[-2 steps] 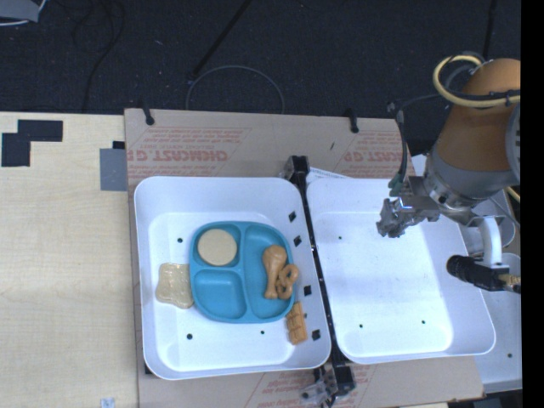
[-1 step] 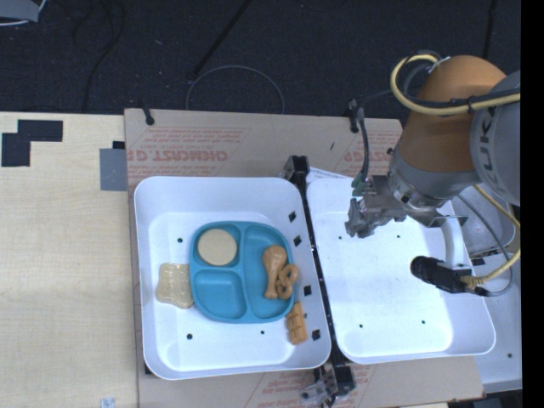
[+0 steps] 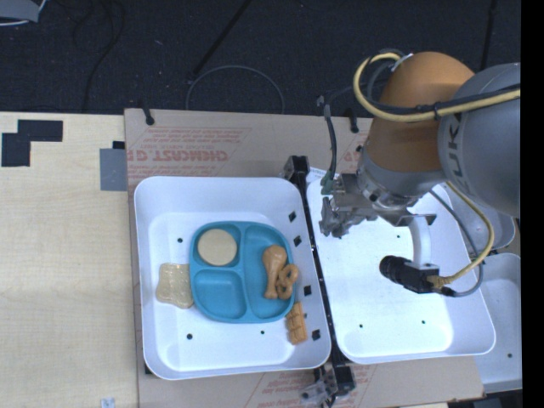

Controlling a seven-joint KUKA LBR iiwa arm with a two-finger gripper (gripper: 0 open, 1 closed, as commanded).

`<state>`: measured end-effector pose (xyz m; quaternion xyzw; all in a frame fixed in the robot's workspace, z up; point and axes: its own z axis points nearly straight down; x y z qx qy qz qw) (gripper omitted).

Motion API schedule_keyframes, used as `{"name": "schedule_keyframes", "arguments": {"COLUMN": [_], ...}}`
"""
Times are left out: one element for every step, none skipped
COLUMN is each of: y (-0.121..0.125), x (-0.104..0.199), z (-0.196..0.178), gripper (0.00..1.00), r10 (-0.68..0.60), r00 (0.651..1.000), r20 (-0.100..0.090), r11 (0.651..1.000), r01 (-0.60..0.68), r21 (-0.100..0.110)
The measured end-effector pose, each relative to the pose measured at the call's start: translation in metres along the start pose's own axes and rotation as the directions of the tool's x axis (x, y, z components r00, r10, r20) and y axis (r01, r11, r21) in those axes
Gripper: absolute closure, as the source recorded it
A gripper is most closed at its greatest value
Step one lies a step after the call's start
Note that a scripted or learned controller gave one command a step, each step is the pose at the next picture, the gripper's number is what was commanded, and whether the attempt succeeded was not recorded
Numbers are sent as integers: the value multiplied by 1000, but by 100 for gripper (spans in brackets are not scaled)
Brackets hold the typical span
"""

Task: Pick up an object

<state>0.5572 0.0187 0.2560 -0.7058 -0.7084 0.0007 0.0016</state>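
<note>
Toy food in the left bin, arm over the right bin.
A blue tray (image 3: pixel 223 297) holds a round cookie (image 3: pixel 217 246) and a drumstick (image 3: pixel 275 268); the hand (image 3: pixel 334 221) hovers above the right bin (image 3: pixel 399 330), its grip impossible to tell. Cardboard (image 3: pixel 195 143) on the bench (image 3: pixel 59 270) shows red mirrored lettering.

Both white bins, the left bin (image 3: pixel 161 202) and the right bin (image 3: pixel 374 330), look like smooth moulded plastic with a soft sheen. In the left one, the blue divided tray (image 3: pixel 225 300) is glossy plastic. The round tan disc (image 3: pixel 216 246) on it appears matt and even; the brown twisted piece (image 3: pixel 278 270) looks lumpy and dull. The pale slab (image 3: pixel 174 285) left of the tray has a rough, crumbly surface. The bench top (image 3: pixel 59 253) shows light wood grain, matt. Under the bins lies printed brown cardboard (image 3: pixel 212 147). The arm's orange band (image 3: pixel 421 113) is smooth with a slight gloss.
</note>
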Motion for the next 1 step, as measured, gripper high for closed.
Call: {"name": "schedule_keyframes", "arguments": {"y": [1], "x": [45], "z": [0], "gripper": [100], "r10": [0], "r00": [1000], "r20": [1], "r11": [1000], "r01": [0], "r21": [0]}}
